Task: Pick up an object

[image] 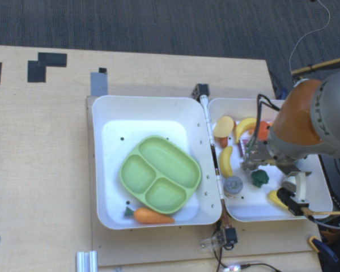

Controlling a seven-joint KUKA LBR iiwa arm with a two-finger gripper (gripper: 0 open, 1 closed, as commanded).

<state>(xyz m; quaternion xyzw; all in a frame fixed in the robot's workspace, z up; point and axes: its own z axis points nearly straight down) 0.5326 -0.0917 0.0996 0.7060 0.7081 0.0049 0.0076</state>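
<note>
Light wooden bench [39,169], two white bins side by side, left bin [102,152], right bin [323,200]

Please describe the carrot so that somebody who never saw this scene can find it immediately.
Start at the left white bin, the one that holds the big green divided plate. Look along the bin's near wall, just below the plate: the carrot lies there on its side, beside the plate's near rim. It is the one orange thing in this bin, long and tapered, with a small dark green tuft at its left end.
</note>
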